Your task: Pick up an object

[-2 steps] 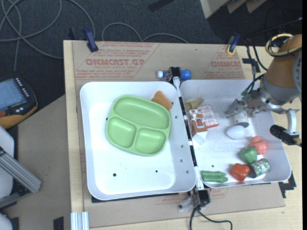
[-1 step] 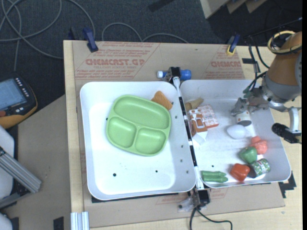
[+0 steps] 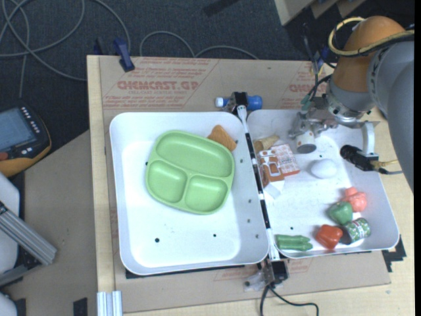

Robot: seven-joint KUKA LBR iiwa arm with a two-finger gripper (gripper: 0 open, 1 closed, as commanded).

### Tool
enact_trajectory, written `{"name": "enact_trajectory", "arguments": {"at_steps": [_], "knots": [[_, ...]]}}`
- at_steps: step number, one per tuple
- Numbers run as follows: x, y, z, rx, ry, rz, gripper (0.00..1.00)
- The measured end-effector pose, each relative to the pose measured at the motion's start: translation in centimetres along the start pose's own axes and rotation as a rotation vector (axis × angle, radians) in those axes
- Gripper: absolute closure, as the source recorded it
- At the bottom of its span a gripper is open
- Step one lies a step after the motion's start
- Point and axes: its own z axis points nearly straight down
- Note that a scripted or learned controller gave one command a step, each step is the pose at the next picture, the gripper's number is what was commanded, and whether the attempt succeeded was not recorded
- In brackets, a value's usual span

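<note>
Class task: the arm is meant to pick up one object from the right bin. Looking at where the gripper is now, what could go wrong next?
1. The gripper sits near the right bin's far wall, so it may strike the wall.
2. The packet lies flat, so the gripper may slide off it.
3. The red, green and pink items are bunched together, so a grab there may knock neighbours.
</note>
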Motion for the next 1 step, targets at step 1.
{"name": "enact_trajectory", "arguments": {"at_steps": [1], "knots": [[5.31, -1.23, -8.29, -0.001, 0.0, 0.0, 1.0]]}}
